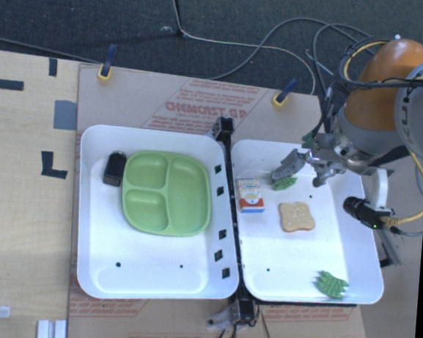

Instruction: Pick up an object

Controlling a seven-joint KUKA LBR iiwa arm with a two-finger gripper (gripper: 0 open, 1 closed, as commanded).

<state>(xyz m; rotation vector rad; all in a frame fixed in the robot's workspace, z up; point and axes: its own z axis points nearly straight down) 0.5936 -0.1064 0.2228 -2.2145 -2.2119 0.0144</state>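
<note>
My gripper (304, 174) hangs over the back of the right bin (359, 251), open, with its two fingers spread wide. A small green piece (284, 183) lies on the bin floor right at the tip of the left finger (288, 165), not between the two fingers. A slice of toast (296, 217) lies a little in front of the gripper. To its left, near the divider, is a small red and white carton (250, 195). A green leafy piece (331, 285) sits at the bin's front right corner.
The left bin (94, 250) holds a green divided plate (167, 193) and a black block (114, 168) at its left. Black clips (221, 235) line the shared edge of the bins. Cables (373, 212) hang by the right bin's right wall.
</note>
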